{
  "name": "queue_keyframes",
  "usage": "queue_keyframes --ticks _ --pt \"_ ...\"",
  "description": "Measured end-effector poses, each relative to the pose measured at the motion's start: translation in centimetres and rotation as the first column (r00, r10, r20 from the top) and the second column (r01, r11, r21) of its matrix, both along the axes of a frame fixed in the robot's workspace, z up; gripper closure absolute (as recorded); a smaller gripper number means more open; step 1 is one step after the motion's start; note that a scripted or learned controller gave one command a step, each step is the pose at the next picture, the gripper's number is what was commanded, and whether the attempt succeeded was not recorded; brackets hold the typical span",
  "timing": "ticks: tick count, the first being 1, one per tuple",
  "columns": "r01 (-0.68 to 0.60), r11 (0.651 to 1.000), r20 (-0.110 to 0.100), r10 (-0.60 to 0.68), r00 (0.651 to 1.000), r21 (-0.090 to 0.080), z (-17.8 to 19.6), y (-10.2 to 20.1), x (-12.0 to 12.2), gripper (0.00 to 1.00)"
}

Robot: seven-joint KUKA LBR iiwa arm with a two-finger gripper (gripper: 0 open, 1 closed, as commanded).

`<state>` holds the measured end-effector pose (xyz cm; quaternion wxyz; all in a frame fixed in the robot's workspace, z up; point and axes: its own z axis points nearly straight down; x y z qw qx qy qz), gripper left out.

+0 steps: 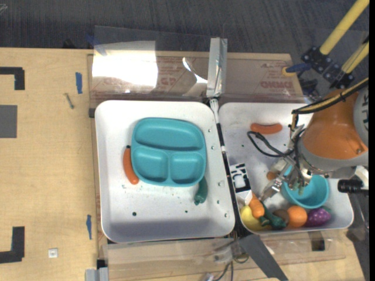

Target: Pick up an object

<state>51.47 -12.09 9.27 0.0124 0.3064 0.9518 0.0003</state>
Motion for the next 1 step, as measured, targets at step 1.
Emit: queue_keyframes --ticks 1 --pt "0.197 0.980 -0.006 -0.196 0.980 0.009 2.80 -4.59 0.96 0.00"
